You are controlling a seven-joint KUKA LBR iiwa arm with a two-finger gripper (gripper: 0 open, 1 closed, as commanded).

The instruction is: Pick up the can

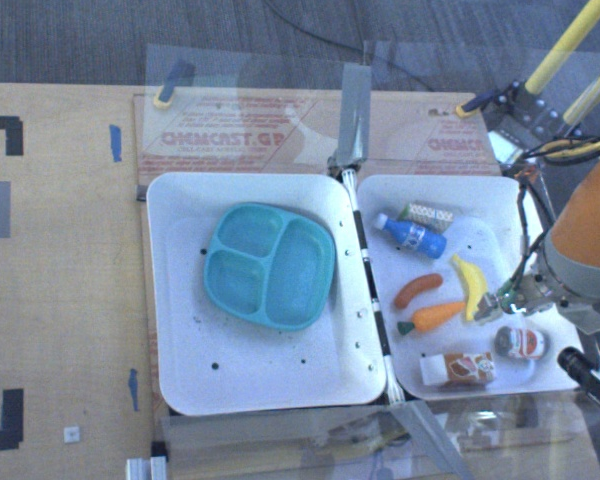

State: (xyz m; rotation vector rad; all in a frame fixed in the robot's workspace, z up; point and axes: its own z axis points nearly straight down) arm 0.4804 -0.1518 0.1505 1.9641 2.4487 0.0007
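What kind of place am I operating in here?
Likely a robotics lab test bench, not a kitchen: two white bins on a taped wooden bench, toy food such as a banana and carrot, carpet and cables behind.

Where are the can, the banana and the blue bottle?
can [521,343]: camera view, on its label side.
banana [471,283]: camera view, on its middle.
blue bottle [416,236]: camera view, on its body.
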